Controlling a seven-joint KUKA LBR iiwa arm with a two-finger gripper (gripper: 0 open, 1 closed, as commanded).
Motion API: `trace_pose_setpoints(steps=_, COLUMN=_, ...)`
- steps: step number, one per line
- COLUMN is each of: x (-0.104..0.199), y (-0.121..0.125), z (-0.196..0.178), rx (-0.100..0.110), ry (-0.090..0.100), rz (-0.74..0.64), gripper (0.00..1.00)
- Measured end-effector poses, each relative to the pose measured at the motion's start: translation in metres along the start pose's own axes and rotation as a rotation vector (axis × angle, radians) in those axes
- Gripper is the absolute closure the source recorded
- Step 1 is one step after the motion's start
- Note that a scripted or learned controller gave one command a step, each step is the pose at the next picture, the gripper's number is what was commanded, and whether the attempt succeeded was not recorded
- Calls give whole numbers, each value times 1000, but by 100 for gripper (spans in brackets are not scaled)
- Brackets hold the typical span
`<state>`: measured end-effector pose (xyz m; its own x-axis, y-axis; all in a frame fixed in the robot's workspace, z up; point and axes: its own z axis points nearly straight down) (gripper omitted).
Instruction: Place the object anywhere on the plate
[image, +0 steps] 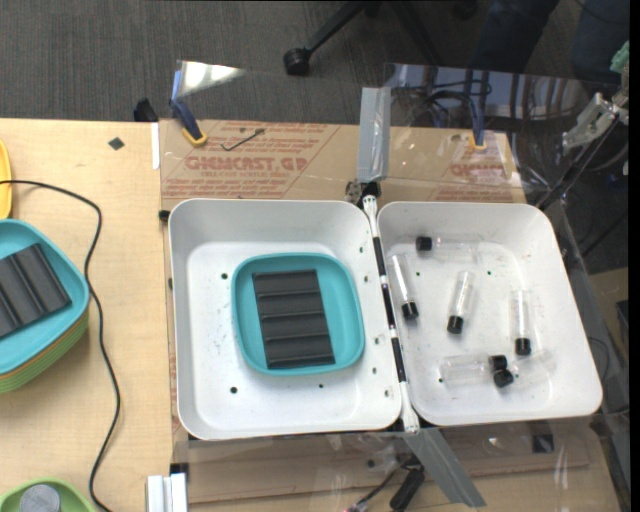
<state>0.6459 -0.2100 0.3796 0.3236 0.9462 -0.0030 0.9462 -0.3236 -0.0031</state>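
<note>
A teal square plate (347, 312) lies in the middle of the left white bin (200, 390). A black ribbed pad (292, 318) covers the plate's centre. The right white bin (560, 390) holds several clear plastic tubes with black caps. One tube (402, 284) lies near the bin's left wall, one (459, 299) in the middle and one (520, 318) to the right. Another tube (466, 372) lies flat near the front, its cap beside a loose black cap (497, 362). A faint tube with a black cap (424, 243) lies at the back.
A stack of teal plates (40, 330) with a black pad sits at the left edge of the wooden bench. A black cable (100, 300) runs past it. Cardboard (250, 155) lies behind the bins, with clear panels and clamps at the back.
</note>
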Motion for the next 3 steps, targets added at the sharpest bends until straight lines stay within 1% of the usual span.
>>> trace_pose_setpoints(steps=1, x=71, y=-11, z=40, rx=1, ry=0, rz=55, gripper=0)
trace_pose_setpoints(steps=2, x=48, y=-2, z=-61, rx=-1, ry=0, rz=138, gripper=0)
trace_pose_setpoints(steps=3, x=8, y=11, z=-60, rx=0, ry=0, rz=208, gripper=0)
